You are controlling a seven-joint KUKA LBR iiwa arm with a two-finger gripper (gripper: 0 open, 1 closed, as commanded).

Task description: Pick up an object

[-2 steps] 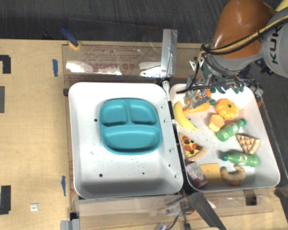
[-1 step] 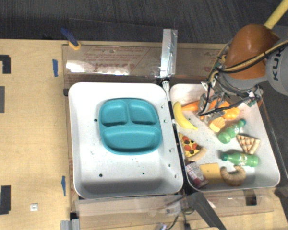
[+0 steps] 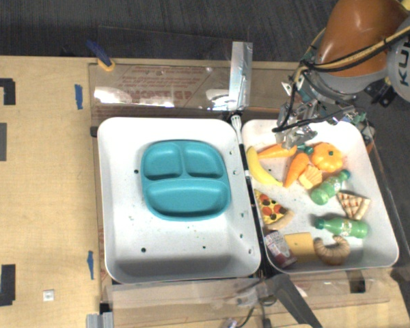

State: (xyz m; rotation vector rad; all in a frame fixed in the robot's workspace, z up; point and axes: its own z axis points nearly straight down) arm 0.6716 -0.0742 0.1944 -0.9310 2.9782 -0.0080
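While the gripper (image 3: 299, 134) hangs low over the far end of the right bin (image 3: 381, 203), just above a carrot, I cannot tell how its fingers stand.

Two white bins sit side by side. One teal divided tray (image 3: 184, 179) lies in the left bin (image 3: 119, 203).

The right bin holds a heap of toy food: two orange carrots (image 3: 297, 168), one round orange fruit (image 3: 327, 156), one yellow banana (image 3: 257, 169), one pizza slice (image 3: 270, 208), one brown wedge (image 3: 352, 204), one pretzel (image 3: 332, 249), one yellow block (image 3: 300, 242), and two green pieces (image 3: 342, 226). The carrots lie crossed, touching the banana and the orange fruit.
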